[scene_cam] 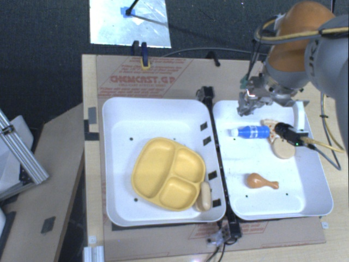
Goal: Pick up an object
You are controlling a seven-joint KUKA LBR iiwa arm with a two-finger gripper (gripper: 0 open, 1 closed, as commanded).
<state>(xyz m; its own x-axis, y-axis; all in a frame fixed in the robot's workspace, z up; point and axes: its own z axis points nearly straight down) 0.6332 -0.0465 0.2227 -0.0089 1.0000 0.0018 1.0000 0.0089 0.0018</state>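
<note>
Hovering over the right bin [313,198]'s back edge, pincer [246,107] near blue bottle [252,131], finger spacing impossible to tell.

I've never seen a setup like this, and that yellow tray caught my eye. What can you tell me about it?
The yellow tray is a rounded, plastic-looking dish split into three compartments, one long and two smaller, all holding nothing. It lies flat and slightly turned in the left bin, toward the near side. A small beige oval object rests against its near right corner. The gripper is over the other bin, well away from it.
</note>
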